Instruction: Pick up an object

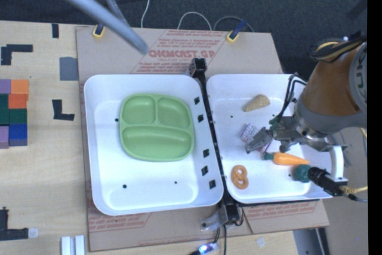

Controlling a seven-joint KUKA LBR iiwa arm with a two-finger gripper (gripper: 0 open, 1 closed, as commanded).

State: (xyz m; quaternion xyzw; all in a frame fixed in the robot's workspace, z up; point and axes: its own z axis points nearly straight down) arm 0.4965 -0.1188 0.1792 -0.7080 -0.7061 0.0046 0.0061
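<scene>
Reaching: gripper low in right bin, grip state unclear
Beside it: wrapper, carrot
Around: cone, pretzel
Left bin: green tray

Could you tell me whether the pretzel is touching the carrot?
Apart. The camera view shows the pretzel lying left of the carrot, with bare white bin floor plainly between them.

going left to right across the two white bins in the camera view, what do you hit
Green sectioned plastic plate → small brown pretzel → crumpled grey wrapper → tan wedge-shaped piece → orange toy carrot → grey arm's gripper, overlapping the wrapper and carrot, so its place is loose.
</scene>
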